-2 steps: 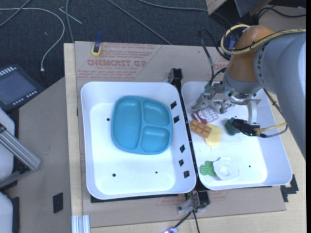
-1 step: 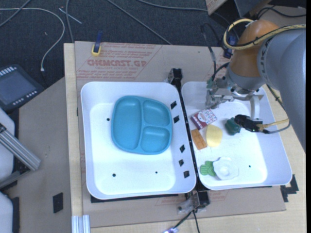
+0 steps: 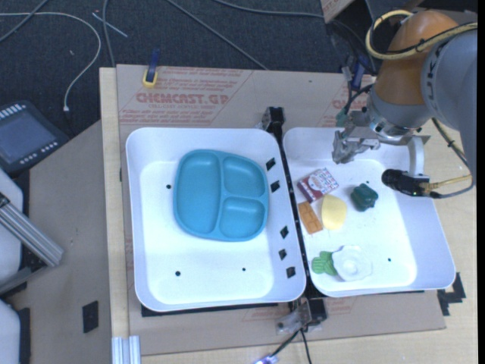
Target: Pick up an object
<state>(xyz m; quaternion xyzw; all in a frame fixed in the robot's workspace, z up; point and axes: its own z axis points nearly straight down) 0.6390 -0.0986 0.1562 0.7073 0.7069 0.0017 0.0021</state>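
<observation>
My gripper (image 3: 348, 151) hangs over the far left part of the right bin (image 3: 424, 233), above its bare floor. Just in front of it lies a red and white packet (image 3: 320, 181). Nearer the camera are an orange block (image 3: 309, 217), a yellow rounded piece (image 3: 334, 212) and a dark green lump (image 3: 364, 197). A small green item (image 3: 324, 263) and a pale white object (image 3: 353, 263) sit by the bin's front rim. Nothing shows under the gripper.
The left bin (image 3: 151, 249) holds a blue divided plate (image 3: 222, 194). A black divider strip (image 3: 280, 196) runs between the two bins. The arm (image 3: 424, 59) reaches in from the upper right. Cardboard (image 3: 189, 89) lies beyond the bins.
</observation>
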